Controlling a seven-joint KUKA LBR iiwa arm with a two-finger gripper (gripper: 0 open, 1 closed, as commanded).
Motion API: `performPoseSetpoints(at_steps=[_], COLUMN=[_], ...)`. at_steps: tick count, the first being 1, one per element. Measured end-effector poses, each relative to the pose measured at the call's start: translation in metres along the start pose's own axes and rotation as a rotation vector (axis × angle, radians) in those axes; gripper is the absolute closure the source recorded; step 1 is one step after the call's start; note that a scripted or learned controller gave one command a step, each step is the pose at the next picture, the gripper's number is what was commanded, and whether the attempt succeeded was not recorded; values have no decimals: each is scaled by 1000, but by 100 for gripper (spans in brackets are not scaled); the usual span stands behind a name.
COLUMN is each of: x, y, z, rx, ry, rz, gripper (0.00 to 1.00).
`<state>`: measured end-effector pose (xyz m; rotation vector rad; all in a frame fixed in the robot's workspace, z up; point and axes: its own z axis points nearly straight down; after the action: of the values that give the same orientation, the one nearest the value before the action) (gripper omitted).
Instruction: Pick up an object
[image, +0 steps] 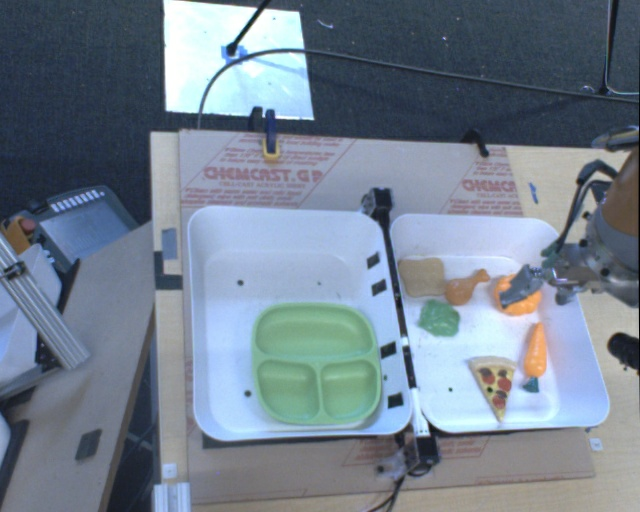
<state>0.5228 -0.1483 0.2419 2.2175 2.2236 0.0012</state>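
Observation:
The right bin (580, 400) holds several toy foods: a tan bread slice (422, 276), an orange-brown drumstick (465, 289), a green leafy piece (438, 319), a round orange piece (512, 303), a carrot (536, 350) and a pizza slice (493, 384). My gripper (518, 288) reaches in from the right and sits low over the round orange piece, covering its top. Whether it touches that piece I cannot tell.
The left bin (215, 260) holds a green divided plate (318, 362). A black divider with clips (390, 300) runs between the bins. The arm's wrist (610, 250) hangs over the right bin's far right rim. A grey device (75, 225) stands off the bench at the left.

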Motion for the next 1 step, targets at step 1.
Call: performPoseSetpoints(at_steps=[1], x=[0], y=[4], z=[42], rx=[2], ry=[1], rz=[2], gripper=[0])
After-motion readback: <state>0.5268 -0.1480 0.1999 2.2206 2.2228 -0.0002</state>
